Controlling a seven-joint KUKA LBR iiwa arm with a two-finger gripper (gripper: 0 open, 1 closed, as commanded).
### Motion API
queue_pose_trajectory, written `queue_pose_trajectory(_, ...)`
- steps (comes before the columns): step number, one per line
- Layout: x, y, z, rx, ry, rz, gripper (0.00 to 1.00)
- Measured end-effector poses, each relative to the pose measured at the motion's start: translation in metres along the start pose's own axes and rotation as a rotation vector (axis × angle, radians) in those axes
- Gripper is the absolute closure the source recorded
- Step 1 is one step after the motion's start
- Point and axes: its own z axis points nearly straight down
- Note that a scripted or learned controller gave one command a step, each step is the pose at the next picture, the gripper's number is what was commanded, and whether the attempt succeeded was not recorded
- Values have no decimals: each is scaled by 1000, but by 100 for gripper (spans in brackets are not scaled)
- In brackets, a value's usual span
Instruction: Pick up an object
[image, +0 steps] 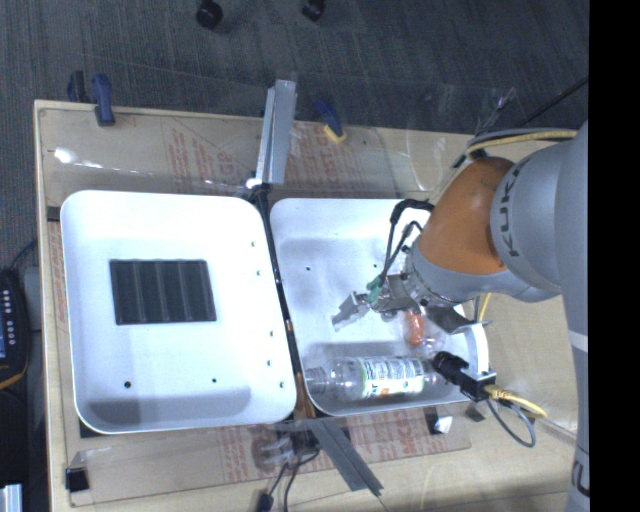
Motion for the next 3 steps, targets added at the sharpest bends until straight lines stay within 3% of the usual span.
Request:
queue_pose_trajectory(1,-8,-4,-126,-6,-2,6,0)
queue_pose_trajectory(2,-53,22,-62,-1,1,-105,0)
queue_pose_trajectory(3,-52,43,-31,0,2,-187,0)
